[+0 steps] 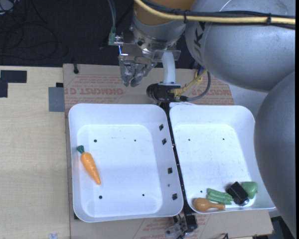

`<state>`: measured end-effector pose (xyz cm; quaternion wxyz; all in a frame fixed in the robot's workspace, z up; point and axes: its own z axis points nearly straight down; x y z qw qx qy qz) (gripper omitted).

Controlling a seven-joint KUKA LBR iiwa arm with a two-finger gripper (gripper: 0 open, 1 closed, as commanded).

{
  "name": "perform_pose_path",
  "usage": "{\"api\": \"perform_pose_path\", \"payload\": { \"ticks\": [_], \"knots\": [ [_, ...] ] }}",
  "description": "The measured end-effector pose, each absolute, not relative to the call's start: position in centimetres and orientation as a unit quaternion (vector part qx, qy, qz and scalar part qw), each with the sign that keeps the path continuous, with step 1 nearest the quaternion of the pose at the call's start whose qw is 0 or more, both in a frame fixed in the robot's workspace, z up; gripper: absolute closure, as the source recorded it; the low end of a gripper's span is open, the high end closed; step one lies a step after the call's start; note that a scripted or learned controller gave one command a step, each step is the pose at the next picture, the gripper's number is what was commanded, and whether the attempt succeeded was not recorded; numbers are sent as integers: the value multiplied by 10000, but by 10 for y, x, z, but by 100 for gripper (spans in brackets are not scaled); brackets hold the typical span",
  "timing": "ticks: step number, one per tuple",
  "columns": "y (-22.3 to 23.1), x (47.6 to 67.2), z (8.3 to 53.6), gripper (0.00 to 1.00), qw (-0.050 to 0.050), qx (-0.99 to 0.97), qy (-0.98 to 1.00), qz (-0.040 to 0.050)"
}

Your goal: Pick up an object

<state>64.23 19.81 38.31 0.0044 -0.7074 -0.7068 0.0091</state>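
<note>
two white bins (117,114) sit ahead; pincer (133,77), seemingly together and empty, should part, then descend squarely over the carrot (90,167).

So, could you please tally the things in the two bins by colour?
Orange: 2, a carrot in the left bin and a pear-shaped piece in the right bin
Green: 2, a pod and a lump
Black: 1, a block
Total: 5

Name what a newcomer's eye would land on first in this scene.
The huge grey arm fills the upper right, its end effector hanging above the bins' far edge. Next, the orange carrot alone in the left bin, and a small cluster of objects in the right bin's near corner.
</note>
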Motion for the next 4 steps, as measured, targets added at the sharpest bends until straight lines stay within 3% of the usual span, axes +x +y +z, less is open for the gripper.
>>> {"api": "perform_pose_path", "payload": {
  "ticks": [1, 2, 3, 4],
  "knots": [
    [246, 643, 542, 100, -22, -7050, -7092, -62],
    [243, 642, 374, 100, 44, -7074, -7067, 100],
    [231, 629, 387, 100, 13, -7075, -7067, 27],
    [169, 586, 424, 100, 5, -7086, -7056, 16]
  ]
}}
